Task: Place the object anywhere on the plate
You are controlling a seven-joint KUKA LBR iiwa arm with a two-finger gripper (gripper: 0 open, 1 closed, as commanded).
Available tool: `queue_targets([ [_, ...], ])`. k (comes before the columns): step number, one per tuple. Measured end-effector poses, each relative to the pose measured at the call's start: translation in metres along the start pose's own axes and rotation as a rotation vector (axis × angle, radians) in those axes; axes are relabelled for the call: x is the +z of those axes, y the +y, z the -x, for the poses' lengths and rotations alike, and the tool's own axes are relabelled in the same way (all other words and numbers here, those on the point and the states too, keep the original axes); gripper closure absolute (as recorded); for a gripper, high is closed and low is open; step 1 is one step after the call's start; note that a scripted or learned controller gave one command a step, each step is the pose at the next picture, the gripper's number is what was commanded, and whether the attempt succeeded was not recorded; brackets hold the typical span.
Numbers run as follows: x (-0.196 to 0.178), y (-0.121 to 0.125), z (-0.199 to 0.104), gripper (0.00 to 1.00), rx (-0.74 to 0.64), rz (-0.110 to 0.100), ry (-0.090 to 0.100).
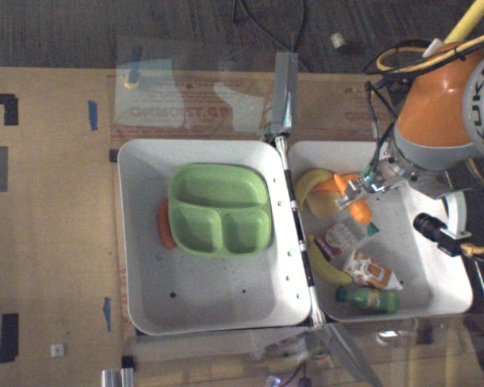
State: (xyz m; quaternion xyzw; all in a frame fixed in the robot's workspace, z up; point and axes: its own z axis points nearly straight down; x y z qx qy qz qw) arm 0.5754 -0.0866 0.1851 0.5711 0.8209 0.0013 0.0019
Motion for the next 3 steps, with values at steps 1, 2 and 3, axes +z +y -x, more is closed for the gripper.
queue_targets([
  [1, 0.0, 0.048, -0.064, 1.0, 0.02, -0.001, 0.0],
  [2, -0.083, 0.041, -0.054, 1.0, -0.111, -0.001, 0.0],
  [3, 0.0, 0.078, -0.085, 1.0, -0.18, -0.003, 0.002],
])
